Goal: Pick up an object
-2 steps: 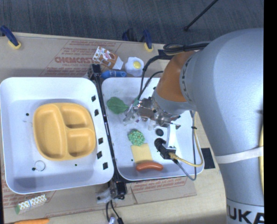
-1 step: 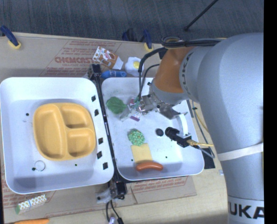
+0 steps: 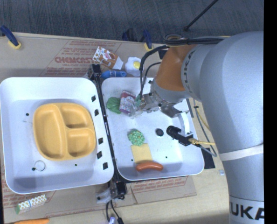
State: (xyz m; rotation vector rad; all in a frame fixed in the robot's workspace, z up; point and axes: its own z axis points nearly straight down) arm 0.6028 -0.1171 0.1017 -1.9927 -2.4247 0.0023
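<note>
Two shallow white plastic bins sat side by side on the worktop (image 3: 208, 190). The left bin (image 3: 10, 125) held a yellow three-compartment tray (image 3: 64, 129) near its middle. In the right bin (image 3: 194, 160), a small printed packet (image 3: 127, 101) lay at the far end just right of a green leaf-shaped piece (image 3: 113, 104), with the tool (image 3: 145, 104) just beside the packet. A green knobbly ball (image 3: 136, 136) lay mid-bin, a yellow square slice (image 3: 140, 152) just before it, and an orange sausage (image 3: 149, 166) nearest the front wall.

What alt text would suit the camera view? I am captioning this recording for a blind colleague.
A grey robot arm reaches from the right into the right white bin, its gripper low beside a small packet and a green leaf-like item. That bin also holds a green ball, a yellow slice and a sausage; the left bin holds a yellow divided tray.
</note>
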